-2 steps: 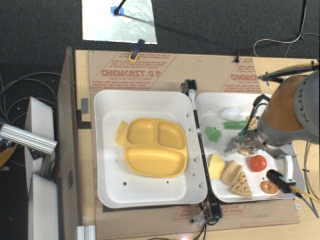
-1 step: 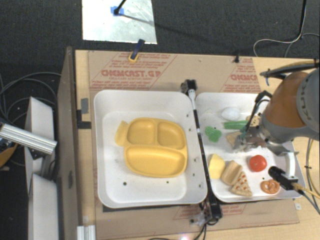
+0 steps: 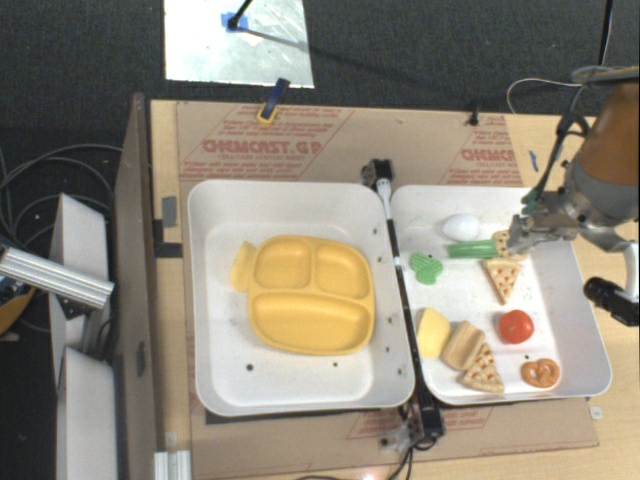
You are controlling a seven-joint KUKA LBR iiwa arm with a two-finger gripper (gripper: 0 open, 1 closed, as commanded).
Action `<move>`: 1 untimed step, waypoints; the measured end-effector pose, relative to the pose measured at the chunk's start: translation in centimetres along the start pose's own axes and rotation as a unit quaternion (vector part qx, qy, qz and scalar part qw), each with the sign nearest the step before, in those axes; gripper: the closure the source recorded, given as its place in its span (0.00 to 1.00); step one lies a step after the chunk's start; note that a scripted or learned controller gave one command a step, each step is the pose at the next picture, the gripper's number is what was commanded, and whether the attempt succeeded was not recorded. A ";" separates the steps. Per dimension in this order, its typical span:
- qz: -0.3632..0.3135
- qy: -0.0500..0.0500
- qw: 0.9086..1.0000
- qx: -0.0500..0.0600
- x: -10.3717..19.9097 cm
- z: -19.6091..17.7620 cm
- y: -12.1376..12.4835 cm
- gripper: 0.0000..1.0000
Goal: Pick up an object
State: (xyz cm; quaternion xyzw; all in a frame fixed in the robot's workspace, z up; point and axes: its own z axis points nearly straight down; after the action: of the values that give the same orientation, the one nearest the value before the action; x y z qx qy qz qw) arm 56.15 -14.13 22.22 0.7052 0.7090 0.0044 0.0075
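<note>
From above, the arm (image 3: 608, 158) reaches in from the right and its hand (image 3: 520, 236) sits low over the upper part of the right bin (image 3: 590, 368); whether it is spread or pressed together cannot be told, and nothing can be seen between its tips. Just below the hand lies a waffle wedge (image 3: 502, 278), and touching or nearly touching the hand on its left is a green stick-shaped toy (image 3: 470, 251) with a white egg (image 3: 461, 227) just above that. Farther left of the hand sits a green leafy piece (image 3: 427, 267). Below the hand, well apart, are a red tomato (image 3: 516, 326), a pretzel (image 3: 541, 372), a second waffle wedge (image 3: 483, 371), a bread piece (image 3: 462, 344) and a yellow cheese piece (image 3: 432, 332). Far left of the hand, the left bin (image 3: 215, 298) holds a yellow divided tray (image 3: 305, 293). Both bins rest on the counter (image 3: 300, 143).
</note>
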 end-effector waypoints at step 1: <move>0.001 0.002 1.000 0.007 0.1 0.8 -0.3 0.00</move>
State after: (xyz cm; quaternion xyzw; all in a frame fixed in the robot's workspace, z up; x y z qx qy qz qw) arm 55.83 -14.06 21.44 0.7056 0.7086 0.0006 0.0013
